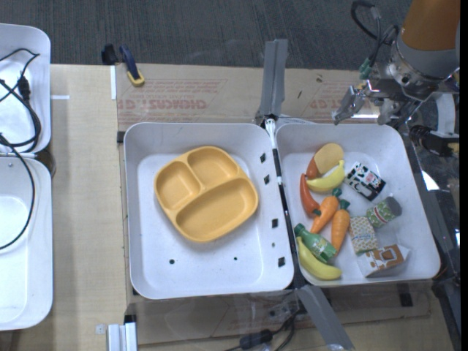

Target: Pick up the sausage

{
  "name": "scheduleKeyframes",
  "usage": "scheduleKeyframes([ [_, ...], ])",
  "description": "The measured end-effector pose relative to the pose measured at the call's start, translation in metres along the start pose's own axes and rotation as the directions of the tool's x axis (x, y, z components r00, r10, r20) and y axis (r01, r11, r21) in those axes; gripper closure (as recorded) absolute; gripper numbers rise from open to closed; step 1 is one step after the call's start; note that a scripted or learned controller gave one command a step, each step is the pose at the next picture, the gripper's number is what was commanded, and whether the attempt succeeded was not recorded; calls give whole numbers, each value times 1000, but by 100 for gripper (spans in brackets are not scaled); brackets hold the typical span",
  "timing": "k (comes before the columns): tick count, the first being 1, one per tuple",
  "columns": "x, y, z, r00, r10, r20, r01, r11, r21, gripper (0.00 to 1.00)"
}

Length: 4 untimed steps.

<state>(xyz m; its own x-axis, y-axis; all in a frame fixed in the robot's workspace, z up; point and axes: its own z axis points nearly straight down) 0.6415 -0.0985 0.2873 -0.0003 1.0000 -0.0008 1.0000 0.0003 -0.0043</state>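
Note:
The sausage (307,194) is a reddish-orange curved piece lying lengthwise near the left wall of the right bin (413,196). A small yellow banana (327,178) overlaps its upper end, and a carrot (325,212) touches its lower end. My gripper (373,104) hangs over the far rim of the right bin, up and to the right of the sausage and well apart from it. The arm's orange band (433,13) is at the top right corner.
The right bin also holds a second carrot (341,227), a green bottle (316,240), a large banana (319,263), a black-and-white box (365,181), a can (383,212) and small cartons (383,260). A yellow divided plate (207,192) lies in the left bin (146,254).

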Motion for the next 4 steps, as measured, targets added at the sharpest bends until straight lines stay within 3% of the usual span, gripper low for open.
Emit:
scheduleKeyframes([
  [1, 69, 17, 42, 988, 154, 0, -154, 988, 3, 0],
  [2, 68, 18, 36, 988, 152, 2, -152, 988, 6, 100],
  [3, 68, 18, 36, 988, 152, 2, -152, 988, 6, 0],
  [4, 60, -46, 89, 992, 128, 1, -128, 992, 2, 0],
])
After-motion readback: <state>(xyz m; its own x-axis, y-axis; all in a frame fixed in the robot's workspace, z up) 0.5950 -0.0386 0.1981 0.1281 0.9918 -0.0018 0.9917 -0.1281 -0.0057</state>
